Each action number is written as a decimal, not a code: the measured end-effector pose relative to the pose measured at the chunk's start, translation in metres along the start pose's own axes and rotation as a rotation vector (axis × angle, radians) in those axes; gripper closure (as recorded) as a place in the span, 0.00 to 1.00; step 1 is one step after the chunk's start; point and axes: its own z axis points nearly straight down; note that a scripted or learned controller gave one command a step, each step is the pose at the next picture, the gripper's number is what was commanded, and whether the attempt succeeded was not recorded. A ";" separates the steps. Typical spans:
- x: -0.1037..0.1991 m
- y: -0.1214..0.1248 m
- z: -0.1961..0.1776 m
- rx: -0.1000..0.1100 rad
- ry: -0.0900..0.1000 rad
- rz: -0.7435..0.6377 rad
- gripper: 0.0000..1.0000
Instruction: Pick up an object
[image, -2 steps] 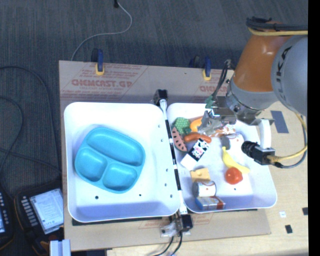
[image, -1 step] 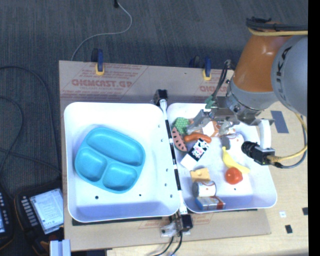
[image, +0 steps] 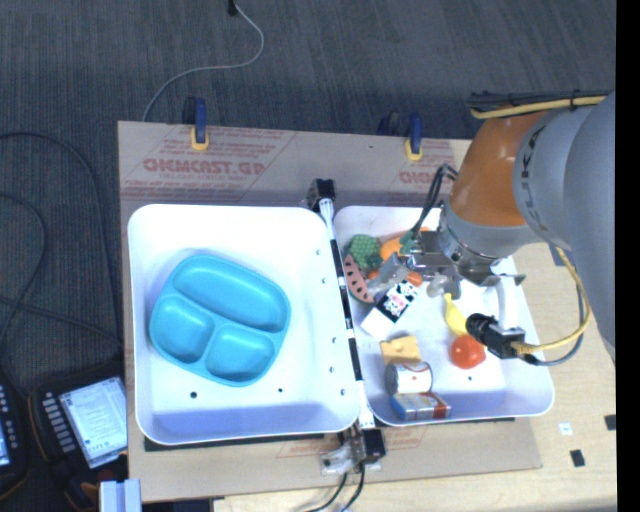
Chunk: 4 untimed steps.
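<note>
My gripper (image: 420, 274) hangs low over the upper middle of the right bin (image: 530, 395), reaching in from the right. Just below it lies a white box with black marks (image: 401, 298), with a white card (image: 377, 321) beside it. A green broccoli-like piece (image: 362, 247) and an orange piece (image: 403, 243) sit to the gripper's upper left. A pink curved slice (image: 352, 274) rests by the bin's left wall. A yellow banana (image: 455, 318) and a red tomato (image: 466, 351) lie to the lower right. I see nothing held.
The left bin (image: 160, 235) holds a blue divided plate (image: 219, 316). In the right bin's front part are a yellow cheese wedge (image: 400, 349), a small can (image: 411, 378) and a flat packet (image: 420, 406). The arm's orange band (image: 485, 180) covers the bin's far right corner.
</note>
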 end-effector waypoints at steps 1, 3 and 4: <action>-0.052 -0.008 0.071 -0.020 0.004 -0.003 0.00; -0.053 -0.014 0.069 -0.002 0.001 -0.001 0.00; -0.033 -0.058 0.094 -0.019 -0.005 0.000 0.00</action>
